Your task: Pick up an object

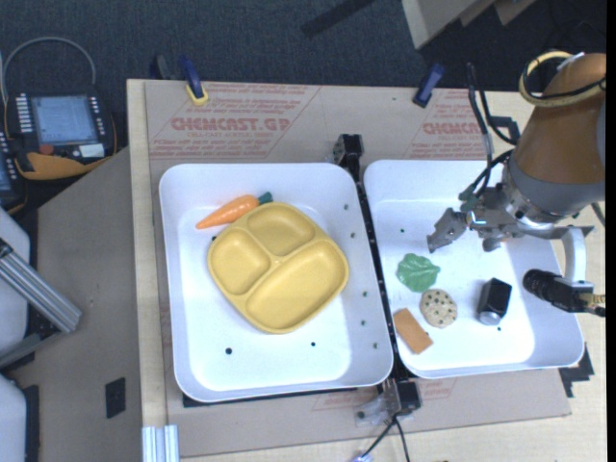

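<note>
Item 1: my gripper point(469, 231). It hangs over the right bin point(568, 349), in the bin's upper half, with my two fingers spread apart and nothing between them. My grey wrist and its orange band lie above and to the right of the bin's centre.

Item 2: green leafy piece point(418, 271). It is in the right bin, down and to the left of my gripper, and it is the nearest thing to my fingertips. I judge it soft and irregular (probably a toy lettuce).

Item 3: round speckled cookie point(438, 307). It sits just below the green piece, towards the bin's front.

Item 4: orange wedge point(412, 331). It lies just left of and below the cookie, by the bin's front-left corner.

Item 5: small black block point(495, 299). It stands well right of the cookie, almost beneath my wrist.

Item 6: left bin point(183, 287). It adjoins the right bin and holds a yellow divided plate point(277, 267), with a toy carrot point(226, 212) at the plate's upper-left edge.

Step in hand: the approach, with nothing grasped yet. For the next move, I judge I must choose one target, most likely the green piece, centre my fingers over it, descend and close.
</note>
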`<state>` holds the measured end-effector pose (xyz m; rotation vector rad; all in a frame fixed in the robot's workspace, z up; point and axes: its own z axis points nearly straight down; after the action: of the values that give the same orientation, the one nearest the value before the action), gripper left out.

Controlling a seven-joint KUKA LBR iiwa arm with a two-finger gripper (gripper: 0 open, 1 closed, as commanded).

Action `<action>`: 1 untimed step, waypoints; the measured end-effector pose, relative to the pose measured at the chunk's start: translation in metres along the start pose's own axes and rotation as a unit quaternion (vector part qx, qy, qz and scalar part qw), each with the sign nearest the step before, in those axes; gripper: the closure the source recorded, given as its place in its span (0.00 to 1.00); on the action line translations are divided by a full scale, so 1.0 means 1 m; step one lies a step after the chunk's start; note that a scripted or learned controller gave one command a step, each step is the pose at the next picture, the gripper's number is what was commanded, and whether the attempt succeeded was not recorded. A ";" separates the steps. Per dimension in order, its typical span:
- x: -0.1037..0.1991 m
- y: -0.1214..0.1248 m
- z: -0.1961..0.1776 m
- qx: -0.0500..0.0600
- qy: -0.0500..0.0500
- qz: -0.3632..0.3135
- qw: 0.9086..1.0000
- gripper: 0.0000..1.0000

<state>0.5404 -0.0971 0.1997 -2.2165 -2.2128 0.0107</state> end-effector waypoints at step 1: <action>0.000 0.003 -0.005 -0.006 -0.001 -0.001 1.000 0.00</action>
<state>0.5430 -0.0972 0.2049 -2.2204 -2.2213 0.0001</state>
